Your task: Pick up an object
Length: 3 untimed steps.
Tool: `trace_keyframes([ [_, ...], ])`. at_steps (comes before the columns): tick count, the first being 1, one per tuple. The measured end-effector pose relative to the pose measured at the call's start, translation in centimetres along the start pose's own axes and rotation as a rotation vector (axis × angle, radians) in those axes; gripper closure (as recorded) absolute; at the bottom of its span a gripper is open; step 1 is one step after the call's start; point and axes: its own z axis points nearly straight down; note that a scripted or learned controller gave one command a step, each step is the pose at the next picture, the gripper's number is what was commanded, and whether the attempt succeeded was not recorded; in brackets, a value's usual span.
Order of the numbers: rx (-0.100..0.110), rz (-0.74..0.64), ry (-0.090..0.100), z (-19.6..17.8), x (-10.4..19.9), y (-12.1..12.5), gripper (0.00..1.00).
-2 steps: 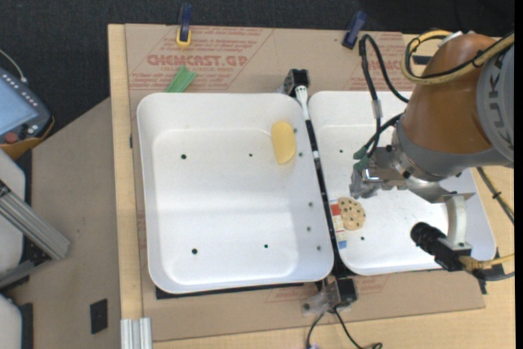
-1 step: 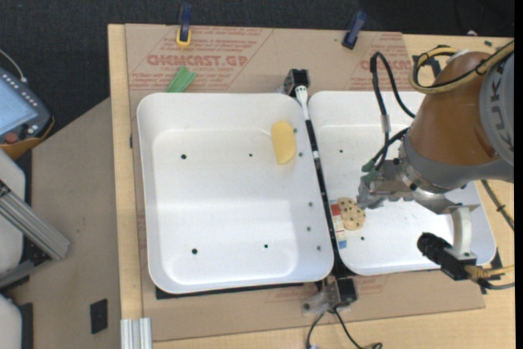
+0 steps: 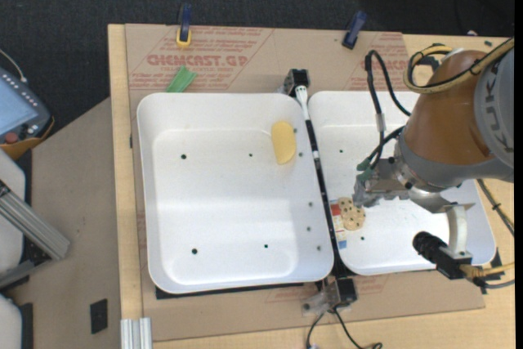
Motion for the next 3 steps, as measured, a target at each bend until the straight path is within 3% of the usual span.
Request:
trace_keyframes([
  [2, -0.001, 0.001, -0.001, 0.0, -1.0, 0.0, 1.0],
  [3, -0.015, -0.006, 0.001, -11.0, 3.2, 0.2, 1.0],
])
